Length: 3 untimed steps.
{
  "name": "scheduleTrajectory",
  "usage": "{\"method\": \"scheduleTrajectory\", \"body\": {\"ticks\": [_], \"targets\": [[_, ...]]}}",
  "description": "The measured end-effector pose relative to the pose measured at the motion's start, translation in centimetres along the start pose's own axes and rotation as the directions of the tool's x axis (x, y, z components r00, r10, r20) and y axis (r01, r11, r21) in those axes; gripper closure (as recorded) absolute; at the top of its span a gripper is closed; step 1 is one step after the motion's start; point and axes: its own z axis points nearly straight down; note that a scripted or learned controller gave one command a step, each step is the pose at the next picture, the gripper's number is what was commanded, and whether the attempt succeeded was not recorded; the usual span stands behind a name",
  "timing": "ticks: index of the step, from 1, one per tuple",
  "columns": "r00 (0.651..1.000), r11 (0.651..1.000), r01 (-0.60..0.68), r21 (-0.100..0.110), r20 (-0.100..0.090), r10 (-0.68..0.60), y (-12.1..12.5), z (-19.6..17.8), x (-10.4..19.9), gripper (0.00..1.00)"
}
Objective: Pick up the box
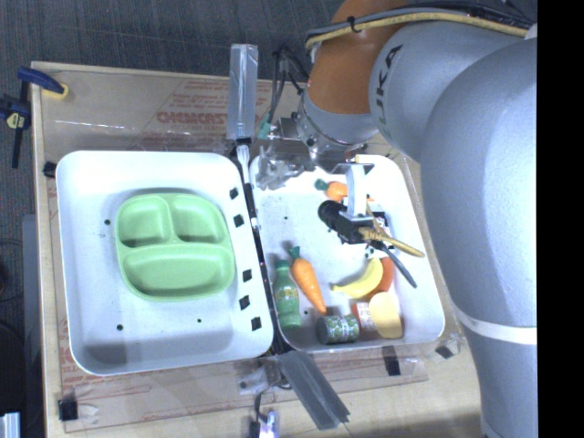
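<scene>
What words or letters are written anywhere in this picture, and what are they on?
"KUKA": dark letters running up the side of the grey robot arm, seen at a slant.
Red printing on the wooden bench behind the bins: there, but too faint and blurred to read.
Label on the green bottle: too small to read.
Label on the small can: too small to read.

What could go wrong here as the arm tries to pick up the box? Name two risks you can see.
1. The right white bin is crowded: the orange toy carrot, yellow banana and green bottle lie close together, so the tool may knock or grab the wrong item.
2. The tool sits near the bin's far corner, so a descent there might strike the wall.
</scene>
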Motion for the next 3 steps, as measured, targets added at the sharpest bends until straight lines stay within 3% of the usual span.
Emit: {"method": "scheduleTrajectory", "body": {"ticks": [1,2,3], "targets": [[0.999,0.999,-0.042,-0.002,0.001,0.042,1.4,-2.0,3.6,1.00],[0.997,0.997,0.083,-0.003,0.002,-0.083,4.3,-4.2,10.5,1.00],[0.973,0.973,-0.233,-0.002,0.001,0.233,4.6,-7.3,10.6,1.00]]}}
